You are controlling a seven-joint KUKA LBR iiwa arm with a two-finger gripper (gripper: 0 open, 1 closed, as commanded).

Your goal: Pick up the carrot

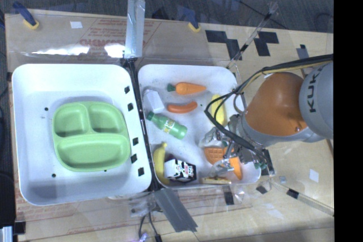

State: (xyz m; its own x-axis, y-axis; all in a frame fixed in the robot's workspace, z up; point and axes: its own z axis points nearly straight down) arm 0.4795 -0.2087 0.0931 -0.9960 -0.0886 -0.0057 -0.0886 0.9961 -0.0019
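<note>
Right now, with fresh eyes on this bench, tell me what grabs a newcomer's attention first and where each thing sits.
The bright green divided plate stands out first, lying alone in the left bin. Next comes the grey arm's orange band, bulking over the right bin's near right corner, with the pincer low among the clutter there. The carrot lies apart from it, near that bin's far wall.

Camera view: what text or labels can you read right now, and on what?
"KU", cut off at the frame edge: on the grey robot arm.
Red mirrored print on the cardboard sheet behind the bins: too blurred to read.
Black-and-white carton: print too small to read.
Green plastic bottle: label unreadable.
</note>
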